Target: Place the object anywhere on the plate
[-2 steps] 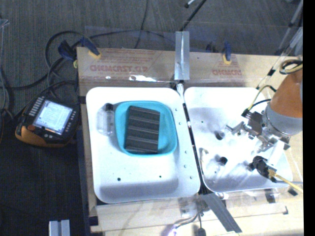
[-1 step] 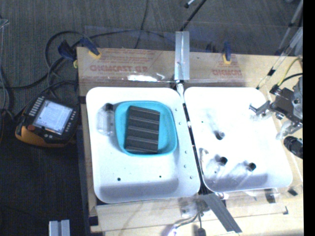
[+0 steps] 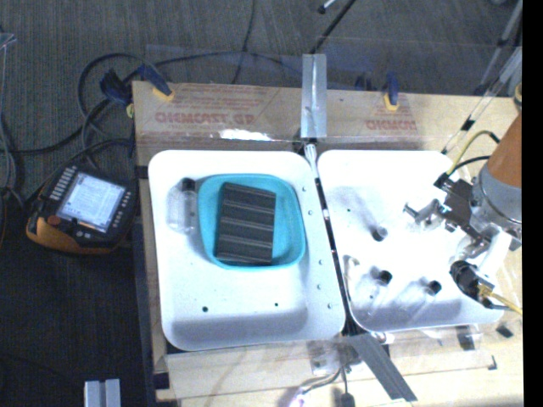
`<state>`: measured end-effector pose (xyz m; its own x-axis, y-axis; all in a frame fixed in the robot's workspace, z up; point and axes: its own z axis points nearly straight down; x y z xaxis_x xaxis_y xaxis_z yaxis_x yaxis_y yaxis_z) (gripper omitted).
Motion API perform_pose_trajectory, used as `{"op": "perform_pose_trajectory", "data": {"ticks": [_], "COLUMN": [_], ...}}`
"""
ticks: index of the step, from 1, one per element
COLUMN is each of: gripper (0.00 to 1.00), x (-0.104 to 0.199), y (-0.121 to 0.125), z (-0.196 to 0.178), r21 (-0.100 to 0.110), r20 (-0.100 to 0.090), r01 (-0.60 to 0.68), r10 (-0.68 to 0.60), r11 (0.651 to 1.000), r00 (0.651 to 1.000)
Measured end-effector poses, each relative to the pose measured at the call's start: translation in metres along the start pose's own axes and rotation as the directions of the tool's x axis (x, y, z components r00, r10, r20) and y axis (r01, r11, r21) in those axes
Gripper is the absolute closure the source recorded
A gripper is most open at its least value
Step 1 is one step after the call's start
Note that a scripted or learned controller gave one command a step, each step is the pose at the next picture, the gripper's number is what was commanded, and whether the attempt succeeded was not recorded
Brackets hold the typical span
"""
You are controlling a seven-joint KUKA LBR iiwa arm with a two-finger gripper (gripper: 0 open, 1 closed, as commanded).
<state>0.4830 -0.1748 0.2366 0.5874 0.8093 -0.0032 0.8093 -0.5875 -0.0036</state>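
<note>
A dark grey ribbed block (image 3: 246, 223) lies flat on the blue plate (image 3: 291, 227) in the left bin (image 3: 237, 312), roughly at the plate's centre. A clear, bottle-like object (image 3: 181, 203) rests against the plate's left rim. My gripper (image 3: 407, 281) hangs low over the right bin (image 3: 399, 176), well apart from the plate. It is open, its two dark fingertips (image 3: 383, 275) spread apart with nothing between them.
The arm's wrist and cabling (image 3: 475, 227) cover the right bin's right side. A small dark bit (image 3: 379, 233) sits on that bin's floor. A metal divider (image 3: 314, 100) stands behind the bins, and a pendant (image 3: 85, 203) lies on the floor at left.
</note>
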Motion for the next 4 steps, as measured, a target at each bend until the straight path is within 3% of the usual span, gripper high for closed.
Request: {"op": "perform_pose_trajectory", "data": {"ticks": [1, 2, 3, 4], "gripper": [0.00, 0.00, 0.00, 0.00], "x": [-0.033, -0.012, 0.007, 0.002], "y": [0.025, 0.009, 0.069, 0.039], "z": [-0.085, -0.041, -0.139, -0.005], "r21": [-0.004, -0.001, -0.005, 0.000], "r20": [0.000, 0.000, 0.001, 0.000], "r01": [0.114, 0.060, 0.212, -0.101], "r10": [-0.114, -0.060, -0.212, 0.101], "r11": [0.993, 0.998, 0.977, 0.995], "r00": [0.994, 0.998, 0.977, 0.995]}}
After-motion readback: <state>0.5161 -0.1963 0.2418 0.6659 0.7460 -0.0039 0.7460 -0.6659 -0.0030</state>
